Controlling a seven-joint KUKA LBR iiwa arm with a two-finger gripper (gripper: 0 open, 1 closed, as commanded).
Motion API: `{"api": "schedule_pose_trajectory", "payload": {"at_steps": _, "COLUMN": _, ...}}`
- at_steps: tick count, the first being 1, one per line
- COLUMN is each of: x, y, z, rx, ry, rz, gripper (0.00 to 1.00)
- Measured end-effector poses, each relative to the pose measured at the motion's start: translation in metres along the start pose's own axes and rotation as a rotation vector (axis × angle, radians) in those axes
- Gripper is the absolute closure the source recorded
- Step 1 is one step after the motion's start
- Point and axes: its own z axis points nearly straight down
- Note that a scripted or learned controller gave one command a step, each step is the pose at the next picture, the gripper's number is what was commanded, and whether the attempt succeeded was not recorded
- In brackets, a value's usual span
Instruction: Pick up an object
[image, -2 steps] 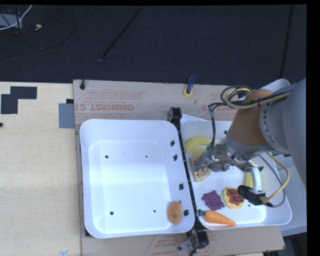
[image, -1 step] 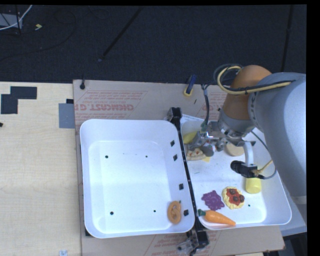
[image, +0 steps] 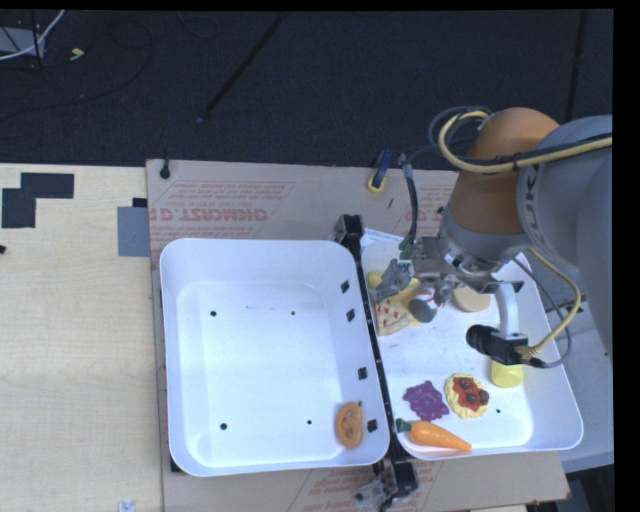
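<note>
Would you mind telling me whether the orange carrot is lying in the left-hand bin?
No, the carrot lies at the near edge of the right bin, just below the purple grapes.

Yellow toy (image: 399, 297) half hidden beneath the wrist, jaws' spread indistinct, arm (image: 570, 170) cut off at right.

The gripper (image: 412, 290) hangs low over the right bin's (image: 545, 425) far-left corner, just above a pizza slice (image: 392, 317). A carrot (image: 438, 435), purple grapes (image: 427, 400) and small pizza (image: 467, 395) lie near its front edge. A pretzel (image: 349, 423) lies in the left bin's (image: 200, 270) front-right corner.
</note>
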Motion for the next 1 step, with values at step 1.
{"api": "schedule_pose_trajectory", "payload": {"at_steps": 1, "x": -0.0032, "y": -0.0004, "z": -0.0028, "rx": 0.009, "ry": -0.002, "rz": 0.001, "gripper": 1.0}}
